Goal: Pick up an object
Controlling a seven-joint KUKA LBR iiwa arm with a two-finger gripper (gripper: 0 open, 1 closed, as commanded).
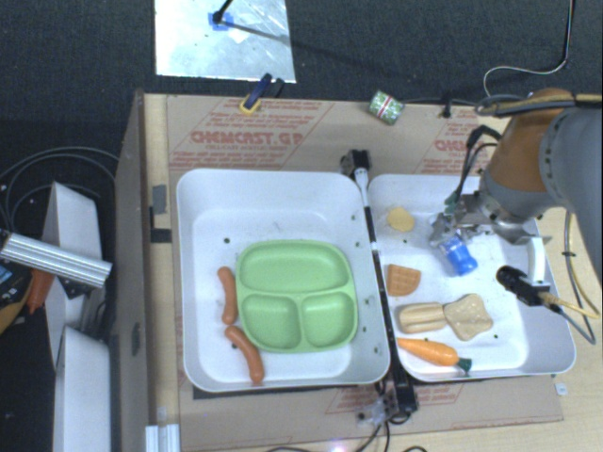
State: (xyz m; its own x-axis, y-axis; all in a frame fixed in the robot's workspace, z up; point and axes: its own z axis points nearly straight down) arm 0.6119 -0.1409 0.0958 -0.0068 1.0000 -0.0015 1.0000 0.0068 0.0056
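Nearest you, the carrot [429,351] lies untouched; your gripper [456,238] sits over the blue object [460,256], though I cannot tell whether it grips.

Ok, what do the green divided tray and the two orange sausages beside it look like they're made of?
The green three-compartment tray looks like moulded plastic, matte with a soft sheen and rounded edges. The two orange-brown sausages in the left white bin look like smooth plastic or rubber toy food, uniform in colour; which one is unclear.
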